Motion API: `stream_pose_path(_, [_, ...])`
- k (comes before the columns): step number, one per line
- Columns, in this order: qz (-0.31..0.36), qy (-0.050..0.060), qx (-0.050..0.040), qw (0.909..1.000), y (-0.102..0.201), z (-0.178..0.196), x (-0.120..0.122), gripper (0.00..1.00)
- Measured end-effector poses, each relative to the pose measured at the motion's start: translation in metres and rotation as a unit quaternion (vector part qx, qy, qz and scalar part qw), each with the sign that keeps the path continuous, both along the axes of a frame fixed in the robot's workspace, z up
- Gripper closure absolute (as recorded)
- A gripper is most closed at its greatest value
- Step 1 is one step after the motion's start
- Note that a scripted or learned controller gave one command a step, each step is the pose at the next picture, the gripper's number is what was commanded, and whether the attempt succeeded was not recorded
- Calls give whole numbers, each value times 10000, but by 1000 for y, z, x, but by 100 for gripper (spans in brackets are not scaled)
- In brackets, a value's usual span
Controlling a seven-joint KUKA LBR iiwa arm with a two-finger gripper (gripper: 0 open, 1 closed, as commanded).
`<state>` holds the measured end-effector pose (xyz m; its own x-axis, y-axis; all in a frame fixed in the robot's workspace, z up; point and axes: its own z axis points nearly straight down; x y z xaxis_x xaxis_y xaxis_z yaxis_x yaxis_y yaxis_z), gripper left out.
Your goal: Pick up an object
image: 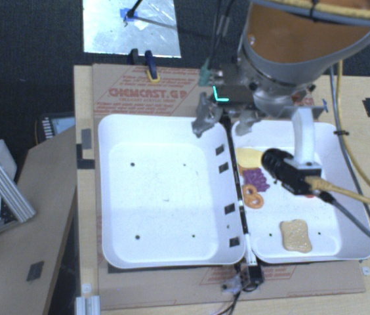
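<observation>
A: Camera view. Status?

B: Arm (303, 38) is in from the right, over the back edge of the right bin (352, 238). Gripper (227, 120) sits near the back end of the divider between the two bins. No object visible between the jaws. Open or shut, I cannot tell: the wrist housing blocks the tips.

A: So nothing picked.

B: My read: not yet. All items lie flat on the right bin floor. Whole grasp and lift is left to do. Left bin (116, 238) has just bare floor with small dark spots.

A: What's on offer?

B: Four things, all along the right bin's divider side. Yellow piece (247, 157) nearest the back edge, partly behind a black cylinder (285, 169) mounted on the arm. Purple cluster (256, 178) just in front of it. Orange pretzel (252, 196) touching or just beside the purple one. Tan toast slice (296, 235) near the front edge, well apart from the others.

A: Orientation?

B: Toast: long axis roughly back-to-front, slightly tilted, rounded top toward the back edge. Yellow piece: long axis across the bin, divider to right. Pretzel runs back-to-front too, slightly angled. Purple cluster: too lumpy to call.

A: Best target?

B: Judgement only: toast. Isolated, clear of cable (352, 195) and cylinder.
</observation>
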<state>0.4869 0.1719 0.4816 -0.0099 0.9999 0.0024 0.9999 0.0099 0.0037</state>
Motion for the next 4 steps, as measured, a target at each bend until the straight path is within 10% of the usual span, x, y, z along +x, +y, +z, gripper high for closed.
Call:
stream_pose_path(1, [29, -12, 6, 10000, 0, 11, 0, 100])
stream_pose_path(2, [-13, -29, 1, 10000, 37, 56, 76, 100])
stream_pose_path(3, [-5, 15, -1, 10000, 63, 54, 28, 100])
stream_pose_path(4, [-56, -1, -12, 10000, 61, 52, 105, 100])
